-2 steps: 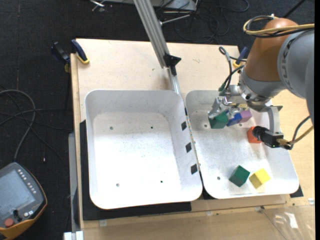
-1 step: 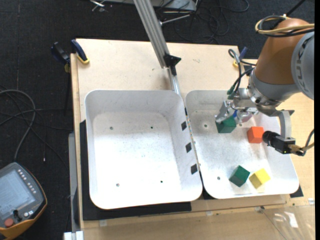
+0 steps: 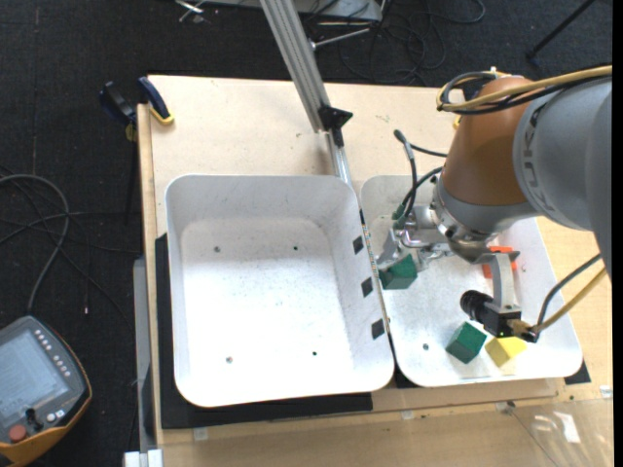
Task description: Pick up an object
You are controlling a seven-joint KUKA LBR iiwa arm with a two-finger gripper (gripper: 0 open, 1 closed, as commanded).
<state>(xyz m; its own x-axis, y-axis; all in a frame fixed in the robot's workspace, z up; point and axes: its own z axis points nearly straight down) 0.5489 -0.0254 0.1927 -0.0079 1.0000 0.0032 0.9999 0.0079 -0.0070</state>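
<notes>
Even overhead light is washing the white bins (image 3: 263, 261) bright (nearly glaring). Shadows under the gripper (image 3: 401, 256) are falling soft and faint.

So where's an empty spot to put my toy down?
The left bin is bare from wall to wall. The right bin is crowded: the gripper, a green block beside it, a second green block and a yellow block.
</notes>
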